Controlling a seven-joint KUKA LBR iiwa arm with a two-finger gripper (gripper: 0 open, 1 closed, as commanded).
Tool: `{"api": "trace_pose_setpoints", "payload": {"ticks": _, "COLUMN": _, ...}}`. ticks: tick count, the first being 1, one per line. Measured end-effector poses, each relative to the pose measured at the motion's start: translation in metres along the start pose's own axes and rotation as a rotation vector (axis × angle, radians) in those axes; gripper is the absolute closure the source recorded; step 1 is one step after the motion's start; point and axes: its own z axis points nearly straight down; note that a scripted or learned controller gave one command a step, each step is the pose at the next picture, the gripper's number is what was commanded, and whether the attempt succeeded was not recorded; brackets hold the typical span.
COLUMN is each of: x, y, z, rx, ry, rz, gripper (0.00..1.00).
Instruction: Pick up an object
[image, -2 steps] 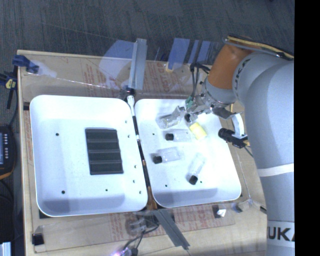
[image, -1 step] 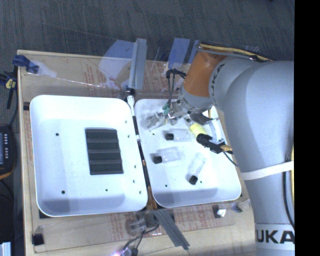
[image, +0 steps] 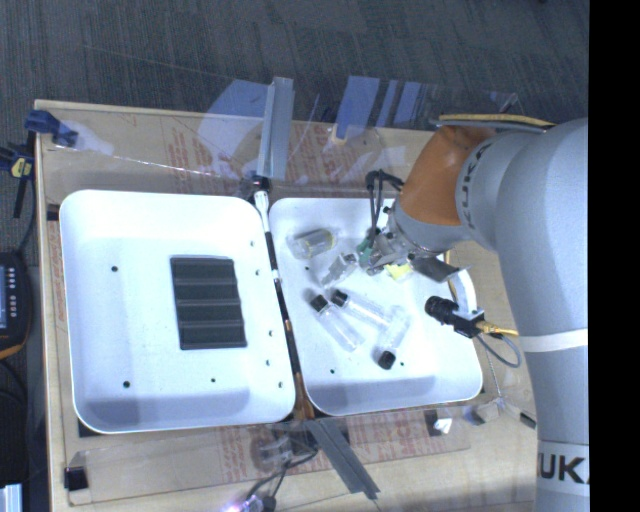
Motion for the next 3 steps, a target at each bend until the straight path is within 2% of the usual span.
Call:
{"api": "trace_pose_setpoints", "payload": {"ticks": 1, "x": 0.0531, "y": 0.011, "z": 0.0006, "rx": 0.002, "ry": 0.001, "rz": -0.041, "gripper": 0.0}}
{"api": "trace_pose_setpoints", "payload": {"ticks": 2, "x": 0.0527, "y": 0.0109, "z": -0.0093, "rx": 0.003, "ry": 0.001, "rz": -0.044, "gripper": 1.0}}
{"api": "trace_pose_setpoints", "payload": {"ticks": 3, "x": 0.0526, "y": 0.0109, "z": -0.0092, "rx": 0.003, "ry": 0.001, "rz": -0.044, "gripper": 0.0}}
